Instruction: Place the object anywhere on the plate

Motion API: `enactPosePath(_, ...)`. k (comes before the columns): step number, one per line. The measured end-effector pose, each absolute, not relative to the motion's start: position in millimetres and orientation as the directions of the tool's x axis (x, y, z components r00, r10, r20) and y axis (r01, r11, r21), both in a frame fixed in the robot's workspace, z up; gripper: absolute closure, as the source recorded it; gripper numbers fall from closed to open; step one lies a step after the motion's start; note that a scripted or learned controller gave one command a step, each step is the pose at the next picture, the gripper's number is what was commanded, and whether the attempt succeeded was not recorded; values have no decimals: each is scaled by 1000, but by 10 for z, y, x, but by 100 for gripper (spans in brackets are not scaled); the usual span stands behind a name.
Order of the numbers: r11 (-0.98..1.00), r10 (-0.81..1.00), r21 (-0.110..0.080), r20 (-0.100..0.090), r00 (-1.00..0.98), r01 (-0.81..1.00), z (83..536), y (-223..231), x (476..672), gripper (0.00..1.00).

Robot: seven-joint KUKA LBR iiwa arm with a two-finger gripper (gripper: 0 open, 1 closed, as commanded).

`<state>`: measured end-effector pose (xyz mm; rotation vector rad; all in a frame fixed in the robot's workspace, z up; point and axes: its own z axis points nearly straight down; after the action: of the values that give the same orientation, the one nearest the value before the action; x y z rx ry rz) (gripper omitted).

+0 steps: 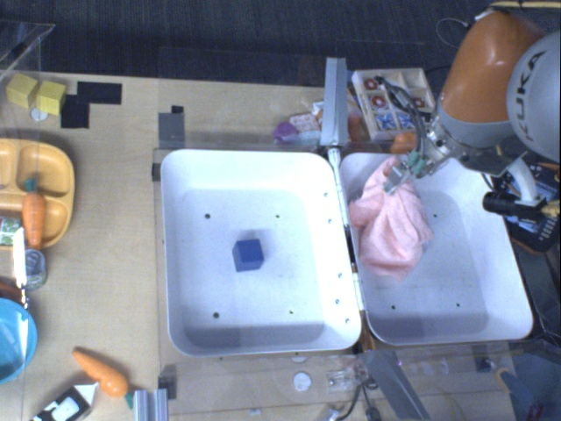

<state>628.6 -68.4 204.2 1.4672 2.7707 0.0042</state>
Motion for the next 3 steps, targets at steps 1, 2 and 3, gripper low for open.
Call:
enactPosePath(1, 479, 878, 6, -3, -479, 878, 1969, -5, 6378, 100)
enactPosePath(2, 654, 757, 6, -3, -654, 757, 1862, 620, 6214, 100)
enactPosePath(3, 629, 777, 7, -4, -629, 777, 2138, 899, 6371, 100)
